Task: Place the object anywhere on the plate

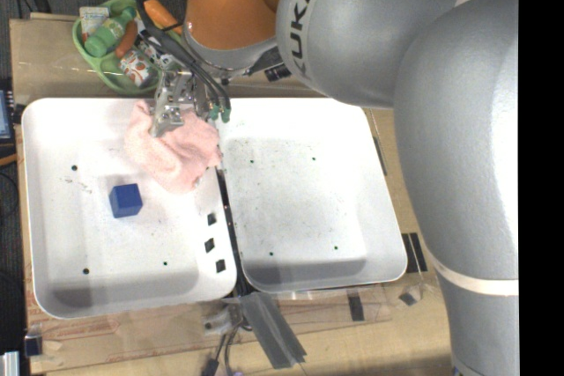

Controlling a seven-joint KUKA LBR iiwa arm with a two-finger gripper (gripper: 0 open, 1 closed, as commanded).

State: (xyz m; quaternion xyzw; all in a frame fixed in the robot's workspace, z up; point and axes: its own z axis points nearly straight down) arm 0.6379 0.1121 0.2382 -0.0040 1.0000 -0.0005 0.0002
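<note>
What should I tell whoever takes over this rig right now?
Tool: low over the far right part of the left bin, at the upper edge of the pink cloth. Whether it grips the cloth cannot be told.
Things: the cloth lies bunched against the left bin's right wall. The blue cube sits alone on that bin's floor, nearer and to the left. The right bin shows bare floor. A green bowl of odds and ends stands beyond the left bin.
Done: nothing placed yet.
Left: I can make out no plate; find it, then set the object on it.
</note>
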